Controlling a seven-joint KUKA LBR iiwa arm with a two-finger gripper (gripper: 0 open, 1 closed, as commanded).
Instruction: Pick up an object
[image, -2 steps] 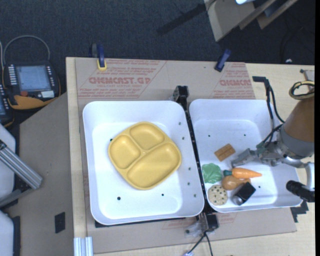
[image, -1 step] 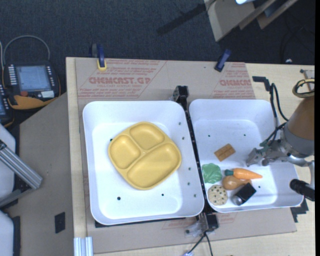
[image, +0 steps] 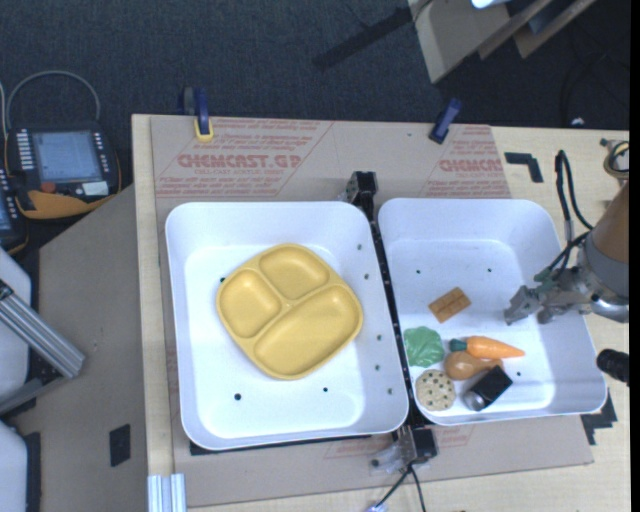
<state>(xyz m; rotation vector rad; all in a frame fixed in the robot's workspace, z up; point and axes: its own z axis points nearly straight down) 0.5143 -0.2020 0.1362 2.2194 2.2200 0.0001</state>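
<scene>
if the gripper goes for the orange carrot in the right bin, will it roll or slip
The carrot looks rounded and tapered, so it may roll if nudged sideways. Its smooth, glossy surface suggests a pinch near the narrow tip could slip. It lies against the brown round piece, which may shift with it.

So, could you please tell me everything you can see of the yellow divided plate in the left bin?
The yellow divided plate looks like smooth, matte plastic with rounded corners. Raised ridges split it into three compartments: two smaller ones towards the far side and one larger one nearer the camera. It lies flat and right way up, turned at an angle to the walls, near the middle of the left bin. It rests on the bin's floor and nothing lies in it.
</scene>
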